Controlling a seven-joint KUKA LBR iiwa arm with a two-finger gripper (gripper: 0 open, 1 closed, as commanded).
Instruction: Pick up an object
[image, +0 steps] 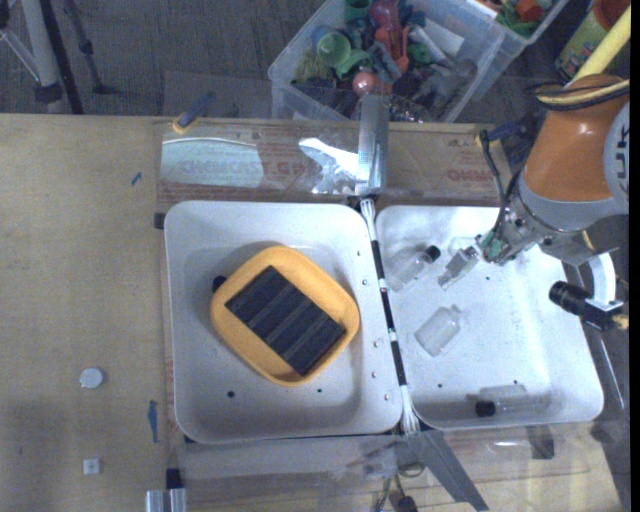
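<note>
Yellow, slatted object (284, 315) fills your left bin's (190, 400) middle. Clear bottles (440, 328) lie mid right bin (575, 400); your fingers (462, 264) hover near its far edge, their opening impossible to tell.

Arm (580, 150) cropped at the right edge; clear bottles (440, 330) faint against the white bin (560, 400).

Overhead light, fairly bright and even. Right bin (560, 400) floor is washed out, nearly overexposed; clear bottle (440, 330) hard to separate from it. Glare on plastic sheet (250, 165) at far edge. Soft shadow beneath yellow pad (285, 315). Arm (575, 150) slightly blurred; overall resolution low, grainy.
</note>
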